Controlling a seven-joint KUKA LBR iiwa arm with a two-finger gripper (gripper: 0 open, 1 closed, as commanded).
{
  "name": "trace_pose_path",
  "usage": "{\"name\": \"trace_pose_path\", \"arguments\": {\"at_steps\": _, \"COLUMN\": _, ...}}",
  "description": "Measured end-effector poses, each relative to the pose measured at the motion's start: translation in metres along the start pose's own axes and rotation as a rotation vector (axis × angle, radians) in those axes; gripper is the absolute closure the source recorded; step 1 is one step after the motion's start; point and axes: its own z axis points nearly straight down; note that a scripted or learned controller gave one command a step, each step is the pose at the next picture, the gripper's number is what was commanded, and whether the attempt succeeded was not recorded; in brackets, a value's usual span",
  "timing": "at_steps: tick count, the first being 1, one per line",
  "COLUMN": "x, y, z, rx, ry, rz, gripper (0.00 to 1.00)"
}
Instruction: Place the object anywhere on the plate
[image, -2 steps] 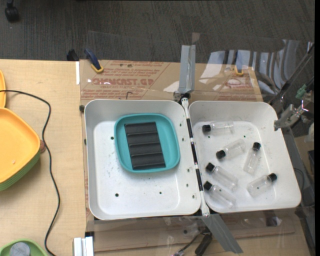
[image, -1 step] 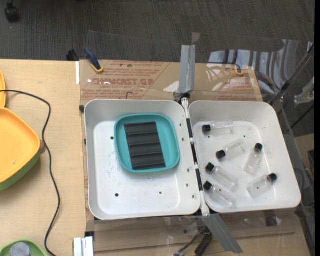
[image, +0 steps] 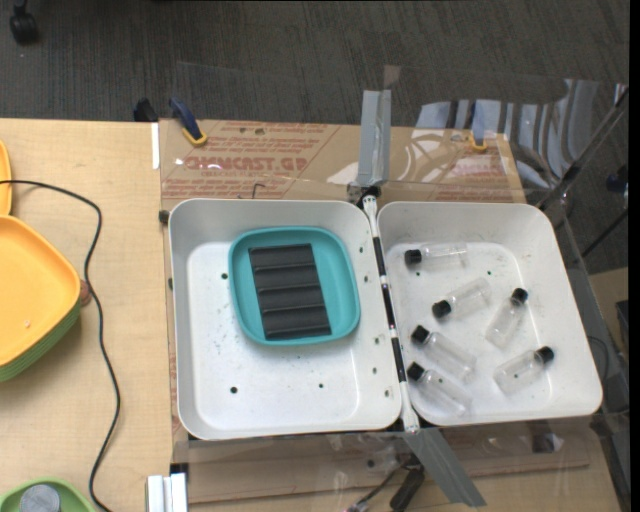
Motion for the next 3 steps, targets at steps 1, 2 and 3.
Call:
{"name": "trace_pose_path", "arguments": {"at_steps": 1, "x": -0.006, "y": -0.007, "z": 0.005, "rx": 0.004, "ry": -0.001, "rz": 0.13, "gripper": 0.0}}
{"name": "trace_pose_path", "arguments": {"at_steps": 2, "x": -0.008, "y": -0.007, "z": 0.003, "rx": 0.004, "ry": -0.002, "rz": 0.242, "gripper": 0.0}}
{"name": "trace_pose_path", "arguments": {"at_steps": 3, "x": -0.002, "y": 0.006, "z": 0.001, "rx": 0.001, "ry": 0.0, "rz": 0.343, "gripper": 0.0}}
